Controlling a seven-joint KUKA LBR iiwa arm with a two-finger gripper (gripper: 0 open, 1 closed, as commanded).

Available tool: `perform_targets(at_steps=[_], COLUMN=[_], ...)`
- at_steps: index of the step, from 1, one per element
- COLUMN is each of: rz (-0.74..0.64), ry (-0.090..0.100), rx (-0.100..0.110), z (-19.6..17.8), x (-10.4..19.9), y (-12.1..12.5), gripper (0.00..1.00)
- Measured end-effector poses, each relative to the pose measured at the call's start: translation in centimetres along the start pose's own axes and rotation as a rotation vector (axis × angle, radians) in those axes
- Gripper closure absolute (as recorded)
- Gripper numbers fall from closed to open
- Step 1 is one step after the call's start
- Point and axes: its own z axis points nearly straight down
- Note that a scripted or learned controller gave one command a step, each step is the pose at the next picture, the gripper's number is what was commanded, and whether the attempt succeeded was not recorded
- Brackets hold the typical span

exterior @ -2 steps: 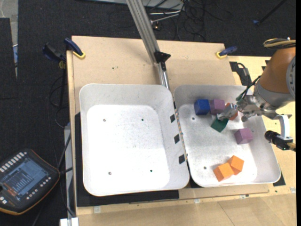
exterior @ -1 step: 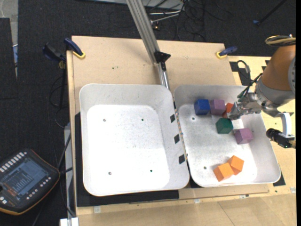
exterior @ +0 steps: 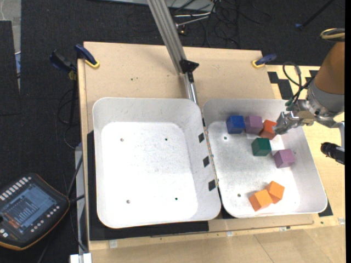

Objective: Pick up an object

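Jaws (exterior: 282, 124) just beside red-orange block (exterior: 268, 128); their opening can't be told

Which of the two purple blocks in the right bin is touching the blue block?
The upper purple block, in the row beside the blue block. The other purple block lies lower, apart, right of the green block.

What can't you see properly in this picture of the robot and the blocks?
- The hand: small and blurred in the camera view, so whether it is open or shut cannot be told.
- The red-orange block: partly covered by the hand, so any touch between them is unclear.
- The arm: cut off by the right edge.
- The screen of the grey handheld controller: too small to read.
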Motion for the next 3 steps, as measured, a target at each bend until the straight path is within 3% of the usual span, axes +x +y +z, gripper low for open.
perform_targets(at_steps=[1, 2, 3], rz=[0.0, -0.001, -0.005], ry=[-0.001, 0.0, 0.004], rx=[-0.003, -0.001, 0.006], z=[-6.4, -10.1, -10.3], x=[-0.2, -0.3, 5.1], y=[0.6, 0.8, -0.3], gripper=[1.0, 1.0, 1.0])
